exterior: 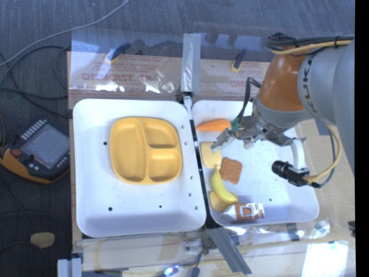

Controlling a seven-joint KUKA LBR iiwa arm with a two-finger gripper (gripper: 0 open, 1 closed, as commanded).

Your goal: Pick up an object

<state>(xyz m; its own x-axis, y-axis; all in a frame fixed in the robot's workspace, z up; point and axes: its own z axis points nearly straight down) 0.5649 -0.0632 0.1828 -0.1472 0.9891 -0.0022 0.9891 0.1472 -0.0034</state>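
- We see the gripper [226, 138] hovering over the far left part of the right bin [288, 206], fingers spread and grasping nothing
- Just beneath it lie a carrot [212, 125] and a yellow slice [209, 154]
- Nearer us sit a toast piece [231, 170], a banana [222, 190] and a small orange carton [248, 211]
- In the left bin [98, 212] we find a yellow divided plate [145, 150]

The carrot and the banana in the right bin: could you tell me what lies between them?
In the camera view, between carrot and banana lie a pale yellow piece and a toast-like slice.
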